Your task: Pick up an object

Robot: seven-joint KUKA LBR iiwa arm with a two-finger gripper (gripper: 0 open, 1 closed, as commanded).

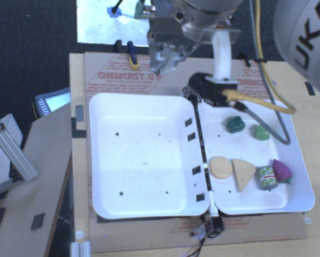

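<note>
Several small items lie in the right bin: a dark green piece, a light green piece, a round tan disc, a tan wedge, a small green patterned can and a magenta berry-like piece. My gripper hangs high over the back edge of the bench, above the far rim of the left bin and well away from all the items. I see nothing held in it.
A black fitting with a yellow cable sits over the back of the divider between the bins. A white post rises behind it. The grey arm fills the upper right corner.
</note>
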